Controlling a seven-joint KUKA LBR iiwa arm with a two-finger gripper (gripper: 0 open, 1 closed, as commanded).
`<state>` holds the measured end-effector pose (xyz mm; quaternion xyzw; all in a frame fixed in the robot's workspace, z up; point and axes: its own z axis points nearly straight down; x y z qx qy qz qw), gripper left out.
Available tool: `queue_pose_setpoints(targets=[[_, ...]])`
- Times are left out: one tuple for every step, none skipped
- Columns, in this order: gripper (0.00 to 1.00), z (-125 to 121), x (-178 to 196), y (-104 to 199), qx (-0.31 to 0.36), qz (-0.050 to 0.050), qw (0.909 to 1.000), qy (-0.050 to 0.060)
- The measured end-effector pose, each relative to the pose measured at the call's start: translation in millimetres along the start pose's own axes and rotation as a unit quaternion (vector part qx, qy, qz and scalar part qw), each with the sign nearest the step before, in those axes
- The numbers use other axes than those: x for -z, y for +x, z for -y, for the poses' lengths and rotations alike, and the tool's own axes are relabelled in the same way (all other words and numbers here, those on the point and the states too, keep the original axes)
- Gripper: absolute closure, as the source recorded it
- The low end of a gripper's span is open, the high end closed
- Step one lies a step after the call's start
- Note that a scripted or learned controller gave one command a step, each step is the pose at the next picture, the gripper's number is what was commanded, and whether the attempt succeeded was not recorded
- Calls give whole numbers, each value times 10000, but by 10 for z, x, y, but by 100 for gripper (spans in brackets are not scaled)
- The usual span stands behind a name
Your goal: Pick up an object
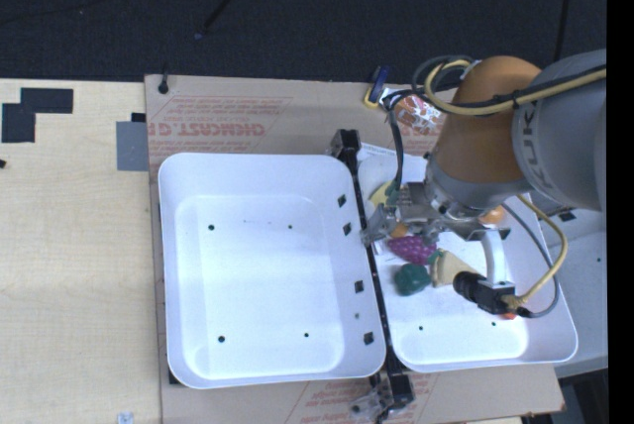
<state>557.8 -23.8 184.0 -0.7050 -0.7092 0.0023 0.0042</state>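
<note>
Two shallow white bins are seen side by side on a brown board laid over the pale wooden table (69, 244). The left bin (188, 214) is seen with bare white floor and walls. The right bin (475, 353) is partly covered by the arm (555, 130), which is seen reaching in from the right, its orange band (490, 115) lying above the wrist and looped cables running around it.

The pincer (411, 219) is found low over the upper left part of the right bin, close to the black divider (362, 244) between the two bins. Whether it is released or clenched cannot be told, since that part is hidden by the wrist and by the clutter below it, and nothing is clearly seen to be grasped.

The objects to be picked are gathered in the right bin just beneath and beside the pincer. A purple object (413, 247) is seen directly under it, touching or nearly touching it. A green object (411, 279) lies just below the purple one, on the bin floor. A pale cream piece (448, 264) is seen just to the right of these, and a yellow piece (379, 194) shows near the divider, above the purple object. A black and orange part (485, 293) of the arm's fittings hangs over the bin floor nearby.
</note>
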Motion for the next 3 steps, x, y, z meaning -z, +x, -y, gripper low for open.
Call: queue_pose_setpoints(targets=[[0, -54, -899, -737, -62, 55, 9999, -63], [100, -30, -802, -688, -71, 9, 10000, -16], [100, -605, 510, -44, 14, 6, 9999, -121]])
